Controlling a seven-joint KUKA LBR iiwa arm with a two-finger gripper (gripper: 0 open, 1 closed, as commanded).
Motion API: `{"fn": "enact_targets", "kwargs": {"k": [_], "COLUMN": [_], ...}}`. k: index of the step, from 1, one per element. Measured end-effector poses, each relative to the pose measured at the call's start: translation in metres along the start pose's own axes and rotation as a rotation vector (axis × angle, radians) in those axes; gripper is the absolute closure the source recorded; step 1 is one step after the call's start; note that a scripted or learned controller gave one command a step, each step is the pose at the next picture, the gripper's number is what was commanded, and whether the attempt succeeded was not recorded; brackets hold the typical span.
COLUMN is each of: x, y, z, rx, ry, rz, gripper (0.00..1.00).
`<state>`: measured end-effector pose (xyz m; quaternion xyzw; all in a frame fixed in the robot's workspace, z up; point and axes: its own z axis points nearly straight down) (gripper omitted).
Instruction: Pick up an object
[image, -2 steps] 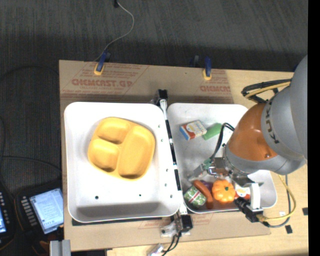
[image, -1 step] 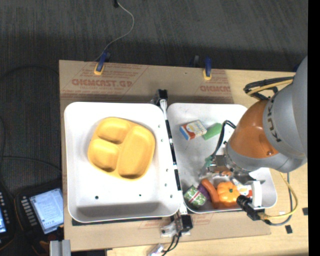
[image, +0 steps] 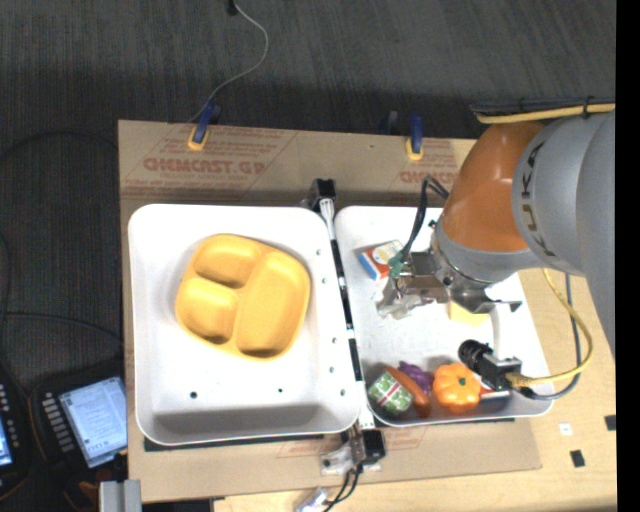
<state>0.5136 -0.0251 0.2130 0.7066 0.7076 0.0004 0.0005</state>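
Note:
My gripper (image: 402, 298) hangs over the middle of the right bin (image: 362, 330), below the grey arm with its orange band. A small red, white and blue packet (image: 377, 257) lies just up and left of it. At the bin's near edge sit a green and white ball-like object (image: 389, 393), a dark red and purple piece (image: 412, 379) and an orange pumpkin-like toy (image: 456, 389). A pale yellow flat piece (image: 467, 312) peeks out under the wrist. Nothing shows between the fingers.
The left bin (image: 160, 400) holds a large yellow three-compartment tray (image: 243, 293). A black clamp and divider (image: 335, 270) run between the bins. Cables (image: 560, 372) trail at the right. A tablet (image: 88, 418) lies off the bench's lower left.

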Motion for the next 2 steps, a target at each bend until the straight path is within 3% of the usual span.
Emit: {"fn": "enact_targets", "kwargs": {"k": [1, 2], "x": [-0.001, -0.041], "y": [0.000, -0.029], "z": [0.000, 0.029], "rx": [0.001, 0.003], "ry": [-0.001, -0.001], "rz": [0.001, 0.002], "gripper": [0.00, 0.00]}}
